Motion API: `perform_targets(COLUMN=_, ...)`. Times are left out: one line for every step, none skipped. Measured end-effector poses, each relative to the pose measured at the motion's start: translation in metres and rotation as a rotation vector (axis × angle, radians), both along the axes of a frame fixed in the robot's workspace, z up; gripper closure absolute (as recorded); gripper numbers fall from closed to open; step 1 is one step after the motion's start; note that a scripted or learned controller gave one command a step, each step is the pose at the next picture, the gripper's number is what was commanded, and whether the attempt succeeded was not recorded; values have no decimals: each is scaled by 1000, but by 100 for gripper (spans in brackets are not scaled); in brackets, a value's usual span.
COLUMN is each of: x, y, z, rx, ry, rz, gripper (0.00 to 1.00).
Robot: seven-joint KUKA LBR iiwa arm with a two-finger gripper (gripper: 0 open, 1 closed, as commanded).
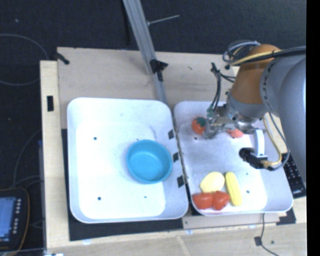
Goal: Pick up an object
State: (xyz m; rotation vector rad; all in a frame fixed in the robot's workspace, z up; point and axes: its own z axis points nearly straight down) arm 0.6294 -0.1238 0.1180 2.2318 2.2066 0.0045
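Red object [198,125] at right bin's [277,201] far end is being approached by hand [210,130]; grip state can't be told, closure around it needed next.

metal pole [141,33], small screen [2,217], cables [16,44]

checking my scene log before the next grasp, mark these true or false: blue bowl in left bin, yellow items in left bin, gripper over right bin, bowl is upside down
1. The blue bowl sits in the left bin: true.
2. The yellow items lie in the left bin: false, they lie in the right bin, near its front edge.
3. The gripper is over the right bin: true.
4. The bowl is upside down: false, its opening faces up.
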Motion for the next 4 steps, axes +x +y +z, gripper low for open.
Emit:
perform_targets(x=9, y=-8, z=53, rx=1, ry=1, rz=3, gripper=100)
perform_targets(x=9, y=-1, z=102, rx=1, ry=-2, rz=19, gripper=100)
perform_targets(x=10, y=-2, z=126, rx=1, ry=0, rz=16, gripper=100)
perform_targets(x=13, y=44, z=119, rx=1, ry=6, rz=19, gripper=100)
